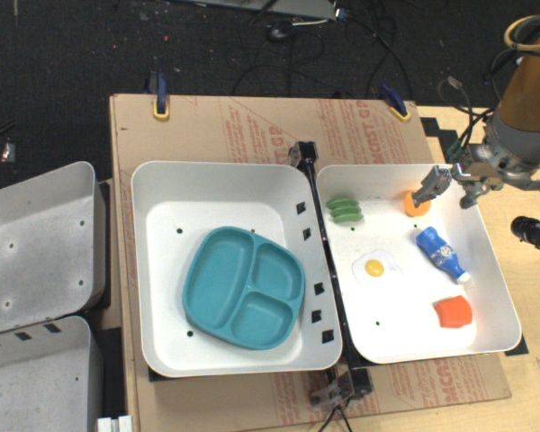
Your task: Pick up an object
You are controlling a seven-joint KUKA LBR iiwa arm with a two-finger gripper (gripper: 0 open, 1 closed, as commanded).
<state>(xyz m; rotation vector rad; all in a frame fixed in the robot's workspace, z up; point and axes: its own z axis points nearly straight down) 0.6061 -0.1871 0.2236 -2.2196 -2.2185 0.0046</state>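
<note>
The right bin holds a green ridged object at its back left, a fried egg toy in the middle, a blue bottle lying on its side, an orange-red block at the front right, and a small orange piece near the back wall. My gripper hovers at the bin's back right corner, just right of the small orange piece. Its two fingers are spread apart and nothing sits between them.
The left bin holds a teal divided plate. A black divider runs between the bins. White trays lie off the bench to the left. Blue clamps hold the cardboard at the back.
</note>
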